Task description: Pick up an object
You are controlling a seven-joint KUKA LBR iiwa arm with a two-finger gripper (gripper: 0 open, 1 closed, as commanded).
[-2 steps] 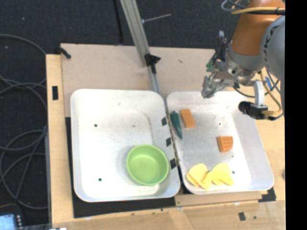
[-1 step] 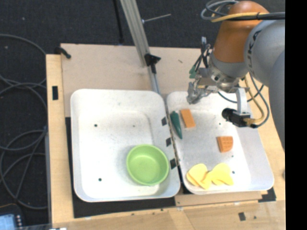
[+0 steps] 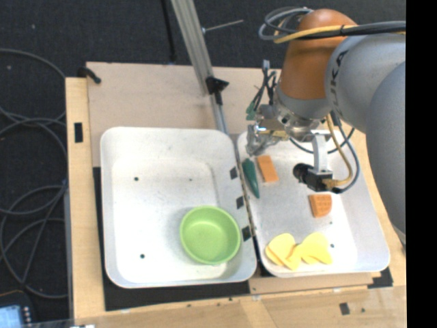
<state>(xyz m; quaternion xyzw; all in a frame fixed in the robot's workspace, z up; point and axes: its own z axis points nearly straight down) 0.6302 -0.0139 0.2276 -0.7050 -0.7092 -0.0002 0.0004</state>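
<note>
Dark carpet strewn with black cables surrounds a pale wooden worktop (image 3: pixel 136 94) that carries two shallow white plastic bins side by side. In the left bin (image 3: pixel 130 156) sits a round lime-green plastic bowl (image 3: pixel 209 234), near its front right corner. The right bin (image 3: pixel 355 251) holds a small orange rectangular block (image 3: pixel 268 170), a dark green oblong piece (image 3: pixel 252 177) touching it on the divider side, a second small orange block (image 3: pixel 319 204) further right, and a cluster of flat yellow pieces (image 3: pixel 298 251) at the front.

The grey arm's hand (image 3: pixel 263 142) hangs over the back left of the right bin, and I cannot tell its state. The first orange block lies just in front of it, slightly right, its long axis running roughly front to back; it looks the likeliest target, needing only a short descent. Part of the letters "KU" shows on the arm's grey casing; no other writing is legible.
</note>
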